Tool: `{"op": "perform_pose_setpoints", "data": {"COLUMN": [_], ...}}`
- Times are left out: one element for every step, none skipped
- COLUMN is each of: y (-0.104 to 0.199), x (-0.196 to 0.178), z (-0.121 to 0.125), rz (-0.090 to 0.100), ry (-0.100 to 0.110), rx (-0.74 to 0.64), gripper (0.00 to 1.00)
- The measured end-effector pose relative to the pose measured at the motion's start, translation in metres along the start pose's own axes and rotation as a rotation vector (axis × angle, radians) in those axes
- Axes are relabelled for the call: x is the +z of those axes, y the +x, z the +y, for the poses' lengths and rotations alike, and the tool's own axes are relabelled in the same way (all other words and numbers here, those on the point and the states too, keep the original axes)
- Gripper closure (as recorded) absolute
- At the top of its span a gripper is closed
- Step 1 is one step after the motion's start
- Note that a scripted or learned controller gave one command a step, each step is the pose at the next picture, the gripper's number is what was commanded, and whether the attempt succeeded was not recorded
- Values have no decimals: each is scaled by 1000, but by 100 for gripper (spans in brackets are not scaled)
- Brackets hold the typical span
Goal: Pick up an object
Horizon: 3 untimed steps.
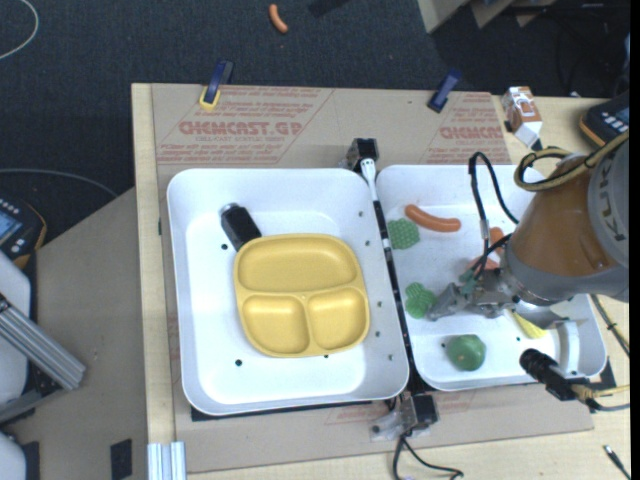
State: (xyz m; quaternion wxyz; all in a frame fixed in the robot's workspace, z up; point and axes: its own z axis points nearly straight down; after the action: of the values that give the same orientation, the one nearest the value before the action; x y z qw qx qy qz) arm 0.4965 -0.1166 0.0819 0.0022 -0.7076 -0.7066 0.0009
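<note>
The arm (565, 238) reaches in low over the right bin (440, 368), wrist angled left. Its gripper (448, 306) sits just beside a green piece (419, 299); whether it grips cannot be told

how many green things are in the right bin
3. One sits near the bin's left wall, beside the sausage. One lies just left of the gripper. One sits near the front wall. The arm may hide more.
</note>
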Motion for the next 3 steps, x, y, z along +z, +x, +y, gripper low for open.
{"op": "perform_pose_setpoints", "data": {"y": [-1, -4, -14], "x": [-13, -69, -124], "z": [1, 12, 8], "rz": [-2, -5, -5], "ry": [-6, -12, -12], "rx": [1, -2, -1], "gripper": [100, 100, 100]}}
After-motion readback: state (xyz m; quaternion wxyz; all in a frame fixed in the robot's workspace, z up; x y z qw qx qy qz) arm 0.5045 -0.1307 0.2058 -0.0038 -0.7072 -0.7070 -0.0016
